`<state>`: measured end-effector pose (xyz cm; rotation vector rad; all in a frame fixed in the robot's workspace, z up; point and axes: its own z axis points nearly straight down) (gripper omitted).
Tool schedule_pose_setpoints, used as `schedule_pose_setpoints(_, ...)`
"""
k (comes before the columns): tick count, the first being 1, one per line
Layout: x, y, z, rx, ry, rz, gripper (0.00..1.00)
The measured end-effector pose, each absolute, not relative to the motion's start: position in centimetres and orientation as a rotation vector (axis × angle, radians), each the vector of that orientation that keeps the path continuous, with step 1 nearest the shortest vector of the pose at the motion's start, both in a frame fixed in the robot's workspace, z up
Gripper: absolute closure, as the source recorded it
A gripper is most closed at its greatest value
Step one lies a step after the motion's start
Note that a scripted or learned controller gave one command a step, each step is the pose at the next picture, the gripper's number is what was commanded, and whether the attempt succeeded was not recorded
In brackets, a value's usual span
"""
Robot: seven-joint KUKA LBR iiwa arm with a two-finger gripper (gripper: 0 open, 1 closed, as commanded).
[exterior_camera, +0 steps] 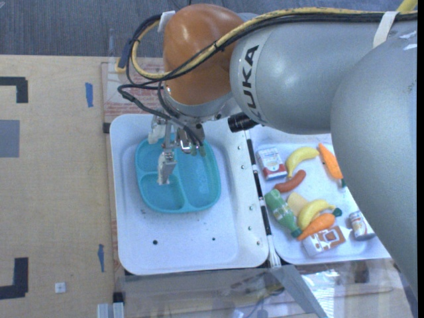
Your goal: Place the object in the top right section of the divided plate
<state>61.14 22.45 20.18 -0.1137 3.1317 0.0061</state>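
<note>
Fingers (171, 156) above divided plate (199, 194)

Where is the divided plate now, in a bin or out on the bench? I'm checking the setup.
In a bin: the blue divided plastic plate lies flat inside the left shallow white bin, under the gripper.

Single fixed camera above bench (53, 177), looking down at slant on both bins (192, 254), fairly close.
</note>
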Motion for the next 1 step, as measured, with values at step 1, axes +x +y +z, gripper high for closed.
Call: schedule_pose_setpoints(1, 61.33, 22.52, 21.39, -0.11, 3.123, 0.014, 1.0)
